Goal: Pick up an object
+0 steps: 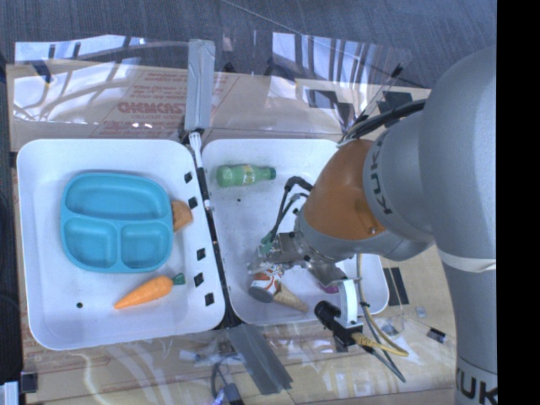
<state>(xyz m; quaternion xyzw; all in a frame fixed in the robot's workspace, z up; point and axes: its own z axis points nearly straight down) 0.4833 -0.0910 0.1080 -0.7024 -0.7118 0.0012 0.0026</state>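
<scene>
Camera view: ice-cream cone toy [274,288] lies just below the hand [274,256], grip unclear.

Dark grey carpet floor [101,7]; cardboard-covered bench [278,91]; clear plastic sheet [337,57] reflecting light.

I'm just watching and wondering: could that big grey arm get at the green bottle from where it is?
Probably yes. The green bottle lies alone near the far edge of the right bin, nothing on or against it, and the arm already hangs over that bin.
</scene>
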